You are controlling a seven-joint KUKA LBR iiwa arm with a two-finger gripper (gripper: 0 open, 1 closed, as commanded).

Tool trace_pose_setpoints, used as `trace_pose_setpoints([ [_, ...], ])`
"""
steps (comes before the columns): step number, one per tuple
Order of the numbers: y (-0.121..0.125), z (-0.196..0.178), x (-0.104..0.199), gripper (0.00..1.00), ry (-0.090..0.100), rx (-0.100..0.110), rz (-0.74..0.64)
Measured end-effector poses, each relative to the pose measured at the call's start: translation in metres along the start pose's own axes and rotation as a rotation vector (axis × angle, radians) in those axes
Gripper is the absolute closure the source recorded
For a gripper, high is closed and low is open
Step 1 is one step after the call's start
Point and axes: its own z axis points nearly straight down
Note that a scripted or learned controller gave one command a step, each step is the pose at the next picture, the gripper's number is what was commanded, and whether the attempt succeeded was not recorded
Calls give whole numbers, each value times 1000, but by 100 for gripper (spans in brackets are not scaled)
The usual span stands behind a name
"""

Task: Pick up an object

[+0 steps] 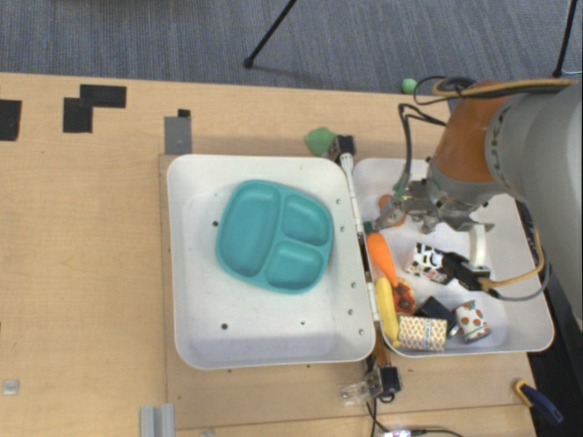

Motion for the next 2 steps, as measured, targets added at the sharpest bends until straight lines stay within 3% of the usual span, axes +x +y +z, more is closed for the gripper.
trace_pose_setpoints([
  [1, 29, 1, -16, 0, 1, 2, -3],
  [2, -57, -1, -22, 0, 0, -1, 0],
])
